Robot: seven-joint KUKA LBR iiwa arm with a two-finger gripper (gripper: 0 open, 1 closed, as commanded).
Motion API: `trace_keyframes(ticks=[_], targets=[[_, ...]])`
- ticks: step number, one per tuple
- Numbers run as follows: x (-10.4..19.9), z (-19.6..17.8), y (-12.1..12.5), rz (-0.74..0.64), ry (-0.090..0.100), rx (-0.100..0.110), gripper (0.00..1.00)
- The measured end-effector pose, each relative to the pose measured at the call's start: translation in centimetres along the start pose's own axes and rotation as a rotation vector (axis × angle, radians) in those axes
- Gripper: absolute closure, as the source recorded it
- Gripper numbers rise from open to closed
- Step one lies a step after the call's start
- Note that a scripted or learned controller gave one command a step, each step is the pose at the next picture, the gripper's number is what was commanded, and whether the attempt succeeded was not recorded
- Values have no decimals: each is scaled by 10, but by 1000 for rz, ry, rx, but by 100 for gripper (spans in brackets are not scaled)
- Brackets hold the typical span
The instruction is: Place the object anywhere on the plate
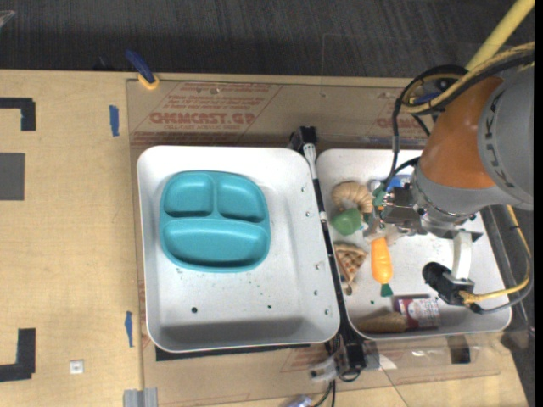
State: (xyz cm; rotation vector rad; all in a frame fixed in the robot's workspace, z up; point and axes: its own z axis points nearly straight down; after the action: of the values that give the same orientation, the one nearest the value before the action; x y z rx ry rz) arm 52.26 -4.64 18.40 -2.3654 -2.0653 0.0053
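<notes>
Bench seen from above at a slant: two white bins side by side on a cardboard-covered top. Left bin (pixel 170 312) holds a teal plate (pixel 215 220), three compartments, lying flat in the upper half of that bin, well apart from the jaws. Right bin (pixel 492 295) holds the loose items and the arm's working end. Arm (pixel 479 142), grey with an orange band, reaches in from the right and hangs over the upper part of the right bin. Gripper (pixel 395 210) is at the arm's left end, a dark cluster of hardware; jaw state cannot be told from this angle, and nothing is visibly between them. Just left of the jaws: a tan croissant (pixel 352 195), and below it a green round object (pixel 346 221), the two touching or nearly so. Below the jaws and slightly left: an orange carrot (pixel 382 261), upright in the view, green end pointing down, lying on the bin floor. Left of the carrot, near the bin's left wall: a pizza slice (pixel 348 261), brownish. Further below the jaws, at the bin's lower edge: a dark red bottle (pixel 417 312) lying on its side. No item lies on the plate; all sit in the right bin. Yellow cables (pixel 501 24) trail off the arm to the upper right.
</notes>
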Motion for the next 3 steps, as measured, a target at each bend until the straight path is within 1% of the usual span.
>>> trace_keyframes(ticks=[1, 2, 3], targets=[[66, -29, -35, -63, 4, -1, 100], [123, -102, -58, 215, 0, -3, 100], [123, -102, -58, 216, 0, -2, 0]])
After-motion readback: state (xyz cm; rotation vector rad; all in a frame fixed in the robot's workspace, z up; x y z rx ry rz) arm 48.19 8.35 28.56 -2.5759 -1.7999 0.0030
